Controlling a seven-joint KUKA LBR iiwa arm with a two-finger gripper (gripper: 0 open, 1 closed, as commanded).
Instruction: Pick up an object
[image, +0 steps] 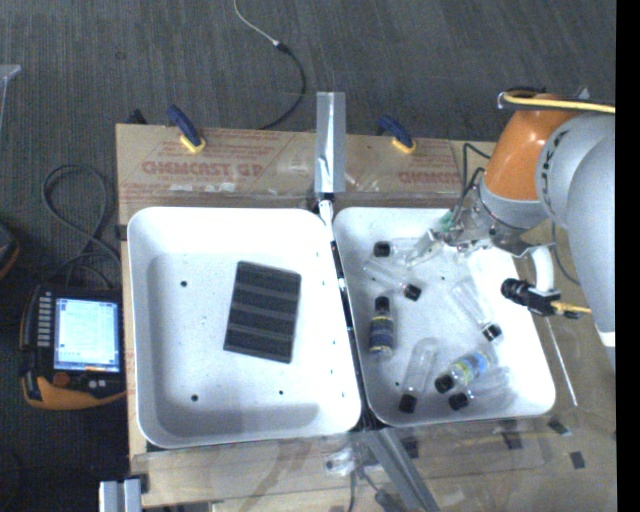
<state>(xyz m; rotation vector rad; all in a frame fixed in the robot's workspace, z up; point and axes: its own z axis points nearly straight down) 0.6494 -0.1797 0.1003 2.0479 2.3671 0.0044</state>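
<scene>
Camera view, looking down at a slant on the worktop (140, 150): the arm (590, 190) reaches in from the right, its orange band above the wrist, and the gripper (452, 228) hangs over the far right corner of the right bin (350, 300). The gripper is small and partly lost against the clear plastic beneath it, so I cannot tell how it stands or whether it has anything.

The things to pick all lie in that right bin, a scatter of small clear bottles with dark caps. The closest is a clear bottle (400, 250) just beside the gripper, on its left and a touch nearer the camera; its long axis seems to run slantwise from a dark cap (381, 249) toward the gripper. A brown-labelled bottle (380, 330) lies further off, toward the near left of the gripper, its long axis running roughly front to back. Another clear bottle (470, 368) lies well apart, toward the front of the bin.

The left bin (140, 300) holds one flat dark ribbed block (263, 310), far to the gripper's left. A handheld screen (75, 340) sits off the worktop beyond it.

My judgement: the nearest clear bottle is the likely target, and a grasp would need to close across its slanted long axis.
</scene>
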